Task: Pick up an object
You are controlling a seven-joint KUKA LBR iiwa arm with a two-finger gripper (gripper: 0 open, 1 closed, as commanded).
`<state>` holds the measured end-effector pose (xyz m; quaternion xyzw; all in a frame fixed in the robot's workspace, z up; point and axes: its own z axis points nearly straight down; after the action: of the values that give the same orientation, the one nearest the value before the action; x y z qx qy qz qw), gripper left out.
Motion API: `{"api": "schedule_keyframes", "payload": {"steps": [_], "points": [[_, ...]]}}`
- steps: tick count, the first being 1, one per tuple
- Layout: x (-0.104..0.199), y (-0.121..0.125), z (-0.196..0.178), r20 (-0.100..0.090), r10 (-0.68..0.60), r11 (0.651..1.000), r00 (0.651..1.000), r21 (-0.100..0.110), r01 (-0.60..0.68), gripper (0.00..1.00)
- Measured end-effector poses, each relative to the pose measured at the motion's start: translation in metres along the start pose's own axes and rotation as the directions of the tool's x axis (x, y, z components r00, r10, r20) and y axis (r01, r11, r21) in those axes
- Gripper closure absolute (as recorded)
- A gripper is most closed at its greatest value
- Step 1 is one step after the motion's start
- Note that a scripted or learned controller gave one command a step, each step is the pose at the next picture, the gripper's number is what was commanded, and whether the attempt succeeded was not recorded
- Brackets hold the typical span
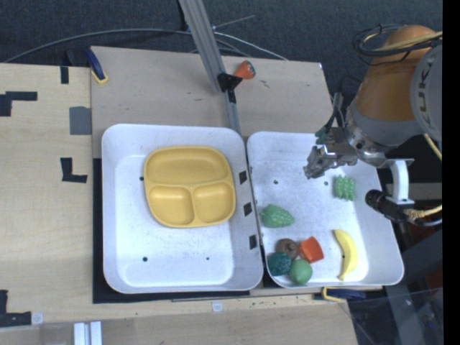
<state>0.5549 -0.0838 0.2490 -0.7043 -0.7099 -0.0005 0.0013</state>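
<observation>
My gripper point(314, 167) hangs over the upper middle of the right bin point(287, 149), pointing down and left, with nothing visible between its fingers. Just right of it lies a pale green bumpy toy point(345, 187). A green leafy toy point(276, 215) rests near the bin's left wall. At the front edge sit a brown ring point(288, 247), an orange block point(311, 249), a teal lump point(279, 264) and a green ball point(300, 272) in a cluster. A yellow banana point(347, 254) lies at the front right.
The left bin point(122, 214) holds a yellow divided tray point(190, 185). A grey pole point(203, 31) with a black clamp runs down to the seam between the bins. A small orange and green item point(246, 69) lies on the bench behind the bins.
</observation>
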Motion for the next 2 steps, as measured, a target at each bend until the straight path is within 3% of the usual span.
{"api": "schedule_keyframes", "payload": {"steps": [2], "points": [[0.107,-0.006,0.018,0.001,0.001,1.0,1.0,0.002,-0.001,1.0]]}}
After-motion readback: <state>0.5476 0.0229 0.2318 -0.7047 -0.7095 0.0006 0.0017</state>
